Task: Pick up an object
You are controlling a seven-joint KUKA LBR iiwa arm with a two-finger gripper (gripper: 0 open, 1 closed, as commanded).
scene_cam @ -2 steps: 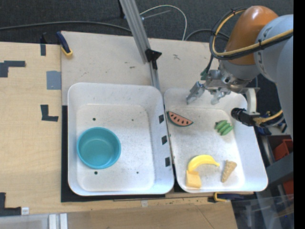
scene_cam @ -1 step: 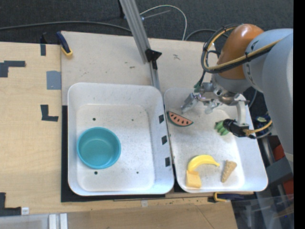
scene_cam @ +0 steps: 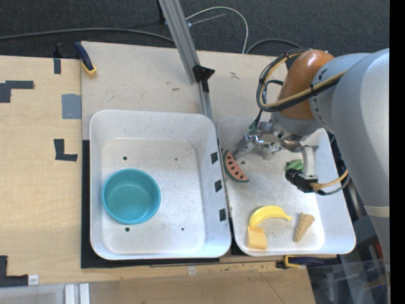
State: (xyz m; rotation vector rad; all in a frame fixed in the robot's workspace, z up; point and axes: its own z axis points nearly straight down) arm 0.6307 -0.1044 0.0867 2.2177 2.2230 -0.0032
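Note:
My gripper [scene_cam: 239,149] hangs low over the upper left part of the right bin [scene_cam: 329,236], just above and right of a toy watermelon slice [scene_cam: 235,168] that lies by the bin's left wall. Whether it touches the slice I cannot tell. Toward the front of that bin lie a yellow banana [scene_cam: 269,215], a yellow cheese block [scene_cam: 257,238] and an ice-cream cone [scene_cam: 303,226]. A small green object [scene_cam: 293,166] peeks out beside the wrist, partly hidden by the arm.
A teal bowl [scene_cam: 131,196] stands in the front left of the left bin [scene_cam: 158,125]. A grey slanted pole [scene_cam: 183,33] reaches down to the bins' shared back edge. Cables loop around the wrist [scene_cam: 297,94].

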